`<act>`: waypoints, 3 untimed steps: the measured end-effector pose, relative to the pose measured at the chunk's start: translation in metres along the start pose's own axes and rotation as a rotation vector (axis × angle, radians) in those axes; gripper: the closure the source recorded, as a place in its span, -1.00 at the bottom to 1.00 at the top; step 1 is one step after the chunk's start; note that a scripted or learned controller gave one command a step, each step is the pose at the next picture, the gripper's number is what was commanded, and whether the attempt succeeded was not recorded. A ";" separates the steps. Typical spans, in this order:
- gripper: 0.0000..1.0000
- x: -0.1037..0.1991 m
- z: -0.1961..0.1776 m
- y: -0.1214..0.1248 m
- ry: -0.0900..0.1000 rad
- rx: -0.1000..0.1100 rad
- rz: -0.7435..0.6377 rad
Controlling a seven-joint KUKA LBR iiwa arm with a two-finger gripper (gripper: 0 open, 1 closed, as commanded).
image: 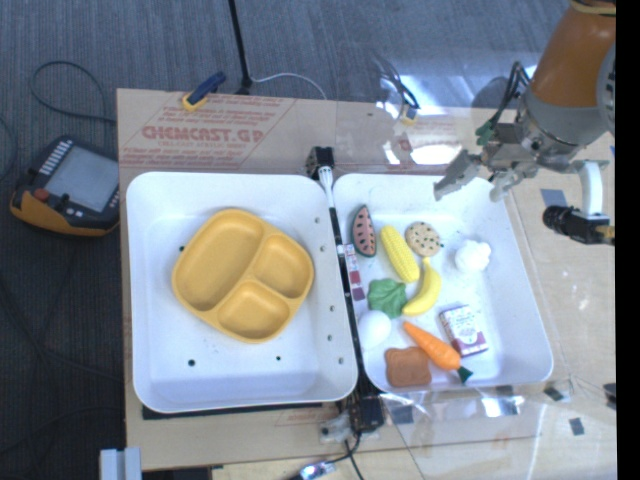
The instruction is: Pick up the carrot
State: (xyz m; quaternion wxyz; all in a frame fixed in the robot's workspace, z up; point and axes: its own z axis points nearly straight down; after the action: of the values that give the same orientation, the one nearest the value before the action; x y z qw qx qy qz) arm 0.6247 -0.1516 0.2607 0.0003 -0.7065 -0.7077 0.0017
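Carrot: I see the carrot [436, 347] lying flat in the right bin [528, 298], lower centre-right of the frame, orange body slanting down to the right with its green tip toward the bin's lower edge.
Touching or just beside it: a brown bread-like piece [407, 367] at its lower left, and a small purple-and-white carton [465, 329] at its right (the two look to be in contact with the carrot, though I can't be sure).
Further up the bin: a banana [427, 288], a green leafy piece [387, 295], a corn cob [399, 253], a watermelon slice [363, 231], a chocolate-chip cookie [424, 238], one white ball [473, 257] at the right and another white piece [376, 328] near the divider.
Gripper: my gripper [468, 183] hangs over the bin's upper right rim, well apart from the carrot, its two fingers spread with nothing between them.
Arm: grey with an orange band, entering from the upper right of the frame.
Left bin: the left bin [160, 358] holds a yellow divided tray [243, 273], tilted.
Beyond the bins: a handheld pendant [68, 185] sits on the carpet at the left edge.
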 end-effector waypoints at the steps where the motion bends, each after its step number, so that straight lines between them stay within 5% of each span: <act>1: -1.00 0.021 0.100 -0.046 0.003 0.004 -0.329; 2: -1.00 0.027 0.170 -0.136 -0.004 -0.016 -0.402; 3: 1.00 0.027 0.158 -0.133 -0.007 -0.024 -0.400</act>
State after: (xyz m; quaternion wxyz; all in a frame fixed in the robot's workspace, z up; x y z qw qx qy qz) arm 0.4914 -0.1256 0.1027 -0.0102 -0.5518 -0.8339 -0.0042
